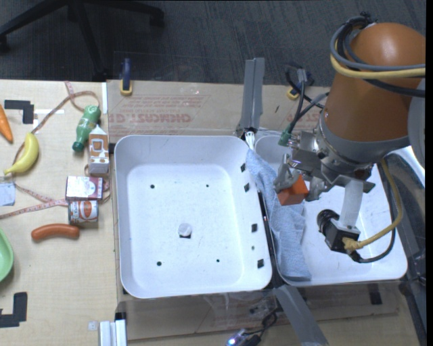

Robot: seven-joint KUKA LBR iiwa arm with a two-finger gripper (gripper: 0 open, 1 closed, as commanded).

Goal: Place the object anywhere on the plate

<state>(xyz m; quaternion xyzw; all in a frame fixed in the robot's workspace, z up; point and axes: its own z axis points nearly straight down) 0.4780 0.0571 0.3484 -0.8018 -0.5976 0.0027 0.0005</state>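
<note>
Dark grey carpet [203, 34] across top of frame, w/ black chair base [88, 17] legs at upper left. Below it, pale wood bench top [47, 284] fills left side; brown cardboard sheet [176, 111] covers centre. Black corner marks [19, 108] at left edge, upper & lower. Light even, no hard shadows.

— Where is there room to come down?
— The left bin [196, 162]. Its floor lies open but for a small pale disc [185, 231] near the middle.
— And the right bin [379, 260]?
— Crowded. The arm [379, 88] hangs over it, an orange block [292, 196] sits just under the wrist, and a blue-grey cloth [289, 233] is heaped along its left wall.
— Between the two?
— The rims run just beside each other, and a grey post [254, 88] stands upright at the far end.
</note>
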